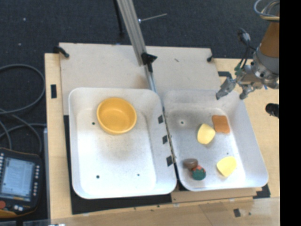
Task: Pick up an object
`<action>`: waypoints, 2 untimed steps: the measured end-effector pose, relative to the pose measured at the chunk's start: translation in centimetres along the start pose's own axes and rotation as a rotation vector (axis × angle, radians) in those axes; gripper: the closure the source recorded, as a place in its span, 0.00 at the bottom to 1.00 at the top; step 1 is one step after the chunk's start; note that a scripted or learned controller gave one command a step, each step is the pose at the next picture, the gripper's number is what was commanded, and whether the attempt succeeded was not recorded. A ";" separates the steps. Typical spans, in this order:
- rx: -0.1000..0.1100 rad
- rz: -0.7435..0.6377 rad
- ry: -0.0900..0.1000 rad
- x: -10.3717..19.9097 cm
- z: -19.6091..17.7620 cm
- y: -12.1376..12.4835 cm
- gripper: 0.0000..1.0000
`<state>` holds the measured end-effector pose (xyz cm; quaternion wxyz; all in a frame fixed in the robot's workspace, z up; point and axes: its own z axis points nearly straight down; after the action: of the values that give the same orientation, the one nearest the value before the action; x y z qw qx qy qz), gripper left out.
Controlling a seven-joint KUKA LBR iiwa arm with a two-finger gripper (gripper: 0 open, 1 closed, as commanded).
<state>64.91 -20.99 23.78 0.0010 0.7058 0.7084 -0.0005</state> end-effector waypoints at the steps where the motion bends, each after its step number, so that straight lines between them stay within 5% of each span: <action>1: 0.001 -0.001 -0.001 0.0 0.0 0.0 0.00; 2: 0.003 -0.002 0.001 0.6 5.8 0.0 0.00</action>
<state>64.89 -20.38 17.94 -0.0004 0.7050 0.7093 -0.0012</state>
